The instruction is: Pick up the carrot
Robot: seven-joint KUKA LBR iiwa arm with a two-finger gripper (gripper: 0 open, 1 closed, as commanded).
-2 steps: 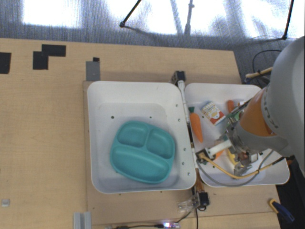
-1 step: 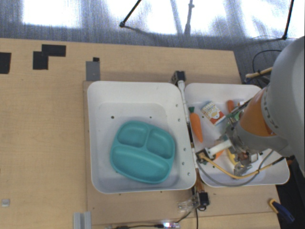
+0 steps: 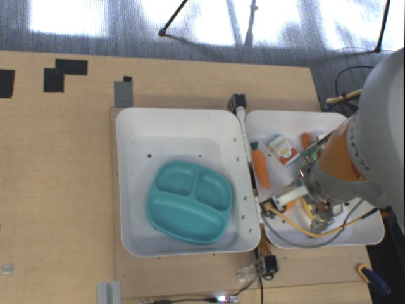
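Note:
The carrot (image 3: 259, 168), orange with a small green top, lies along the left wall of the right bin (image 3: 367, 236), pointing toward the front. My gripper (image 3: 318, 214) hangs low over the middle of that bin, to the right of the carrot and a little nearer the front, apart from it. The wrist and its orange band (image 3: 335, 158) cover much of the bin's right half. Nothing of the carrot is under the gripper.
A teal divided plate (image 3: 190, 200) lies in the left bin (image 3: 136, 132). In the right bin a small printed packet (image 3: 281, 148) and a reddish sausage-like piece (image 3: 306, 140) sit behind the gripper. A yellow cable (image 3: 297, 223) loops beneath the wrist.

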